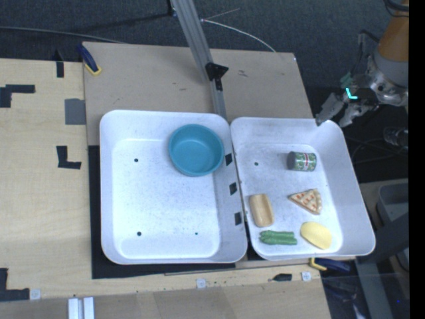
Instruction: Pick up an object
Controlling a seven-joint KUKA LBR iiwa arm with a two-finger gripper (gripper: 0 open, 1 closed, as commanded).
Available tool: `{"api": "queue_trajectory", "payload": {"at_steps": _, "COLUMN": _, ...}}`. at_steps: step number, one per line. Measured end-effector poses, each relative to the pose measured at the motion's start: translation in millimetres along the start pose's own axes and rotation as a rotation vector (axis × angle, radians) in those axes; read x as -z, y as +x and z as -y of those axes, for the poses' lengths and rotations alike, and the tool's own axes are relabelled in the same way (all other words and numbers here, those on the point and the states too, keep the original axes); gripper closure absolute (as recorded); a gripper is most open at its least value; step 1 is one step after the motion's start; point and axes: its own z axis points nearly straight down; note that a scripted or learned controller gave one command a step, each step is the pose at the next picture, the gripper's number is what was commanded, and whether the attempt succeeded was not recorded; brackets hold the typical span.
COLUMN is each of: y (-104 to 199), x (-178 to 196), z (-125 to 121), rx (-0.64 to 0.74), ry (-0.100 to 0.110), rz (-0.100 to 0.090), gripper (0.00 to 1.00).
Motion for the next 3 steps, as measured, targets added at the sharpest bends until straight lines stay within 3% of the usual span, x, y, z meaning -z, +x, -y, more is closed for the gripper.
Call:
{"api": "queue_trajectory", "payload": {"at_steps": 1, "y": 0, "x": 1, "z": 0, "rx": 0.0, "ry": -0.002, "rz": 0.0, "gripper": 0.0}}
{"api": "queue_trajectory", "payload": {"at_steps": 3, "y": 8, "x": -123, "z": -11, "rx": 0.001, "ry": 0.003, "rz": 0.0, "gripper": 0.0}}
